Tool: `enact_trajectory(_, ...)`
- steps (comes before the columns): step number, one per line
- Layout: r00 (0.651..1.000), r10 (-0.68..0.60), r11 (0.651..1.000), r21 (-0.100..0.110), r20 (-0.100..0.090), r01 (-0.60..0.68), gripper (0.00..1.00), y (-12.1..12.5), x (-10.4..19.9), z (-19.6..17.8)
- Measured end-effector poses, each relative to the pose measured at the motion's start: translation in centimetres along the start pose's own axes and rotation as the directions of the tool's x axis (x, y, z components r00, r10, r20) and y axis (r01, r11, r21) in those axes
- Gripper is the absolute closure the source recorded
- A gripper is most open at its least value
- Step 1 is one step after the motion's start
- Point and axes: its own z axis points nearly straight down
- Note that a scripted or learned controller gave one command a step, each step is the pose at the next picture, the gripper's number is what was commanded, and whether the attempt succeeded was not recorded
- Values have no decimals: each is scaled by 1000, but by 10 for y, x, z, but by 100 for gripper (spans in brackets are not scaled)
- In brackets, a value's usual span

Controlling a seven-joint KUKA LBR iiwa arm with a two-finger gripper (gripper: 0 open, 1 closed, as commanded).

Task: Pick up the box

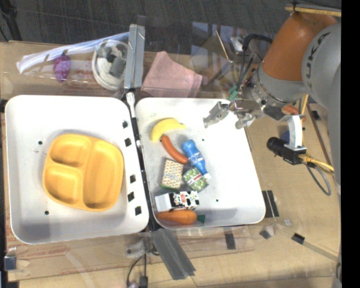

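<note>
The task is not yet under way: the claw [228, 114] hangs with fingers apart and nothing between them over the right bin's [240, 179] upper edge, while the box [173, 174] lies untouched among the clutter below the hotdog [174, 149].

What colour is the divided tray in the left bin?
Yellow tray, seen clearly in the camera view.

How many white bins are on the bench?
2. The left bin holds a yellow tray. The right bin holds the food toys, and the gripper is over its far edge.
</note>
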Motion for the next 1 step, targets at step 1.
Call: enact_trajectory(1, 999, -37, 999, 1, -1, 37, 0, -26, 39, 102)
